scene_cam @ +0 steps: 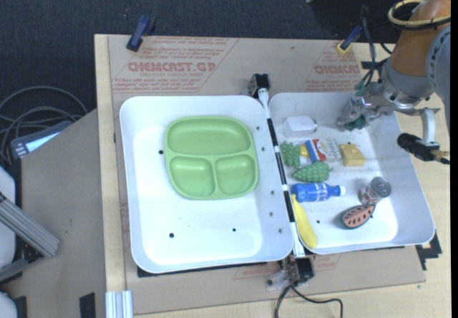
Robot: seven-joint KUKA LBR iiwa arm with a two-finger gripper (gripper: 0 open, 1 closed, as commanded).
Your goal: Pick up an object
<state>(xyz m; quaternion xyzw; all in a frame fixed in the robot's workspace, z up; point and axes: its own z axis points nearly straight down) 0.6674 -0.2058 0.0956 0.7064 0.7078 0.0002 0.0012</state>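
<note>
My gripper (352,118) hangs low over the back of the right bin (411,198), close to its far rim. Just left of it lies a small white object (300,125). Nearer the front of that bin are a yellow block (352,155), a colourful packet (319,149), two green bumpy pieces (290,154) (311,172), a blue bottle (318,192), a yellow banana (305,224), a grey round thing (378,188) and an orange-brown toy (357,216). A greenish patch shows at the gripper's tip, and I cannot make out what it is.
The left bin (143,223) holds a green divided plate (211,156). A black divider with clamps (260,84) runs between the bins. The arm's orange band (418,37) and cables crowd the back right corner. A blue clip (139,31) sits on the board's far left.
</note>
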